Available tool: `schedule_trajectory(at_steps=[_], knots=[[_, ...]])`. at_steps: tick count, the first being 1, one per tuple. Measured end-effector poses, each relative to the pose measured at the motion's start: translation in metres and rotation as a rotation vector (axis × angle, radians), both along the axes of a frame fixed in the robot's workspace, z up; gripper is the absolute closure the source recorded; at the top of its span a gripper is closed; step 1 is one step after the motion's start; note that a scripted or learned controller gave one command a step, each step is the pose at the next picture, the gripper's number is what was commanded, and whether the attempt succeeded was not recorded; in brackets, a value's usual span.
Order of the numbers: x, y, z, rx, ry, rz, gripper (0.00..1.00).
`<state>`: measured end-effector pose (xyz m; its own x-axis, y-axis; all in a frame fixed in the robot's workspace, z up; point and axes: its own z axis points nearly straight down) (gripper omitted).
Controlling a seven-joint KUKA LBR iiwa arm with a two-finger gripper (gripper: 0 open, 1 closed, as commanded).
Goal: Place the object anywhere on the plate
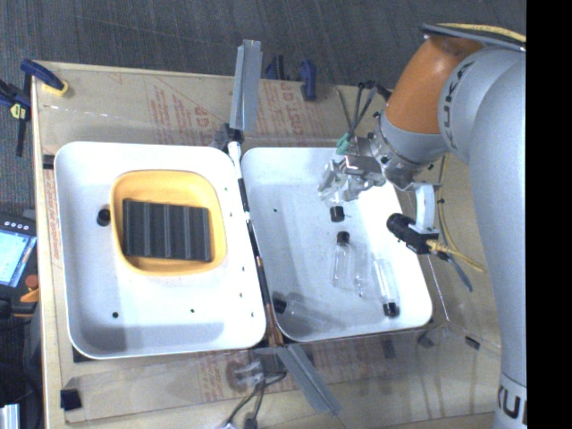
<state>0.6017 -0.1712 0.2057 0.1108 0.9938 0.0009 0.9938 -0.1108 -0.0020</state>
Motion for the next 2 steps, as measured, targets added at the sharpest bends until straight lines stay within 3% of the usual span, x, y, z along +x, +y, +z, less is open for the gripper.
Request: schedule_trajectory(at_steps=[1,2], knots=[[0.013,0.069,0.006,0.0,0.002,0.181,1.0],[0.029,0.112,-0.011,0.001,0.004,0.305,1.0]])
